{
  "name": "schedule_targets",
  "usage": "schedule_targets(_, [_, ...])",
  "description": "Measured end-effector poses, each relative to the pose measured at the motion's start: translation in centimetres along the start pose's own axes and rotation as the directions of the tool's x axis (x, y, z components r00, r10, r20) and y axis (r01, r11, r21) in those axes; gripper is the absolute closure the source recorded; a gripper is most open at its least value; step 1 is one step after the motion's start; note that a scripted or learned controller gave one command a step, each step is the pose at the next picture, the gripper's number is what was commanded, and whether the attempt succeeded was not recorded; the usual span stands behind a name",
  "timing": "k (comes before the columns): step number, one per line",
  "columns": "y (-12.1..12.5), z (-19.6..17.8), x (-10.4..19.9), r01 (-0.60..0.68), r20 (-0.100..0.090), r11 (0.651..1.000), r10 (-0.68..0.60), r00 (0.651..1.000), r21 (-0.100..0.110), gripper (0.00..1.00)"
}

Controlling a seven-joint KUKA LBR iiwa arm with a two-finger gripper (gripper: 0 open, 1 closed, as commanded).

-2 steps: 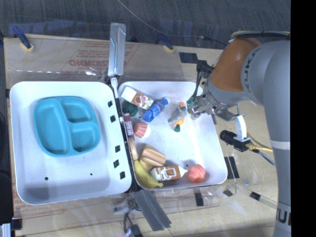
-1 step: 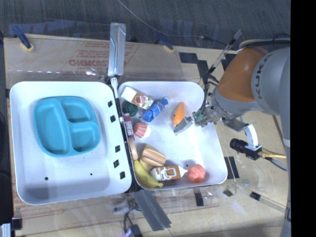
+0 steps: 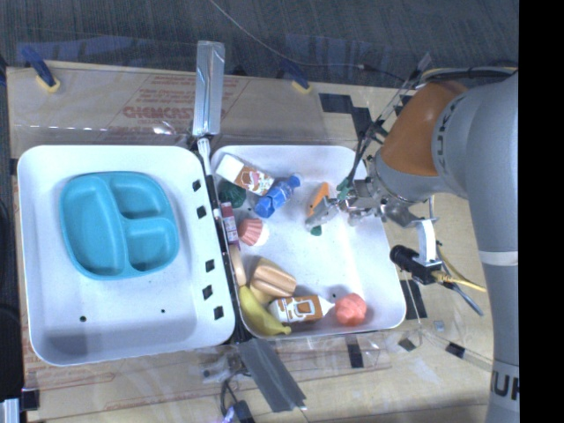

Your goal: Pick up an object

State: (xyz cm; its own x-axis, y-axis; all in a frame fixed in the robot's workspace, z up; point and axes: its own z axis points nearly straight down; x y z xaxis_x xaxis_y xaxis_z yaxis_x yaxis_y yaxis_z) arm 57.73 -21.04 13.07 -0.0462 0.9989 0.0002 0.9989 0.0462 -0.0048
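Where bins sit, wooden bench

The arm reaches in from the right, and its hand sits low over the right bin, near an orange carrot. To the left of the hand lie a blue bottle, a white carton and a pink cupcake. Along the bin's near edge lie a bread roll, a banana, a small orange-labelled bottle and a pink ball. The left bin holds a blue divided tray. Both bins stand on the desk.
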Motion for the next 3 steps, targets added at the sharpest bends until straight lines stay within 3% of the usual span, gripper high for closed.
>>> schedule_targets(1, [1.8, 4.0, 1.4, 0.217, -0.001, 0.976, -0.217, 0.976, -0.001, 0.0])
schedule_targets(2, [1.4, 3.4, 1.3, 0.218, -0.009, 0.976, -0.218, 0.976, 0.014, 1.0])
schedule_targets(3, [0.2, 4.3, 8.6, 0.161, -0.004, 0.987, -0.161, 0.987, 0.004, 1.0])
